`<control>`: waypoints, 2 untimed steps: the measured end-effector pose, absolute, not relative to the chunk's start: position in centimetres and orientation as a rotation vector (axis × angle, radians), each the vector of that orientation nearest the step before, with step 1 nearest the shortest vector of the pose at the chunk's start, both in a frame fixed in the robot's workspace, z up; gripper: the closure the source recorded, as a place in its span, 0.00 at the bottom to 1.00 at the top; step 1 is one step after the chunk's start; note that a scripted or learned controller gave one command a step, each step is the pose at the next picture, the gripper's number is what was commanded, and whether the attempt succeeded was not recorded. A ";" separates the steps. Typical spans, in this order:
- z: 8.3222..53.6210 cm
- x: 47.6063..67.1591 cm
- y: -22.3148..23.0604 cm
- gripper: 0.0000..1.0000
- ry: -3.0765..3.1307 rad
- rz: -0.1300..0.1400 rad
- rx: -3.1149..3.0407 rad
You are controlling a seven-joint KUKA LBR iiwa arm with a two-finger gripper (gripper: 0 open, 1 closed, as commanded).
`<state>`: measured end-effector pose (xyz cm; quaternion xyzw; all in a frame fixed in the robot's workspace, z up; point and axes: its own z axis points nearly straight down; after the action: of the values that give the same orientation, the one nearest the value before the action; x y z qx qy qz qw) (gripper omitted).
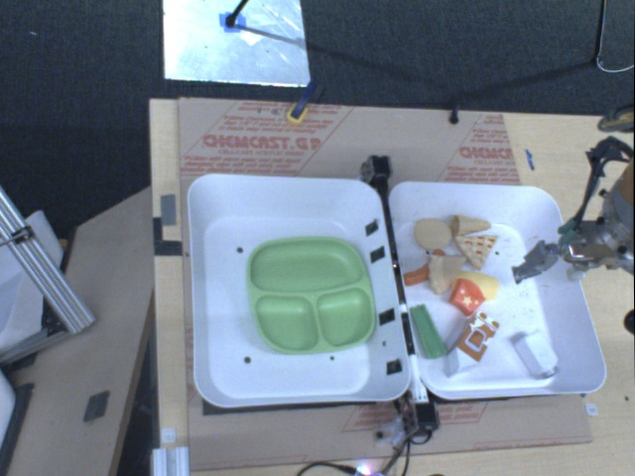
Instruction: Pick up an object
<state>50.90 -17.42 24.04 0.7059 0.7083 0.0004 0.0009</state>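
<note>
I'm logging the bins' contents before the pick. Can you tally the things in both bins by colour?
Green: 2, divided tray, stick
Tan or beige: 3
Orange or red: 4
Yellow: 1
Grey or white: 2
Total: 12

Lab bench (327,127), twin white bins (213,226)

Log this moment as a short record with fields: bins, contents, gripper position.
left bin: holds a green divided tray
right bin: holds small toy food pieces, among them a pizza slice, a green bar, a red and yellow piece and a white block
gripper: over the right bin's right part, beside the pile, nothing seen between its fingers
arm: enters from the right edge
</note>
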 end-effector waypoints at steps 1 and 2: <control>19.4 51.8 -17.6 0.00 2.224 -0.001 2.221; 13.3 52.4 -17.6 0.00 2.225 -0.002 2.222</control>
<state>52.45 -17.64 13.35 0.7066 0.7076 -0.0005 -0.0012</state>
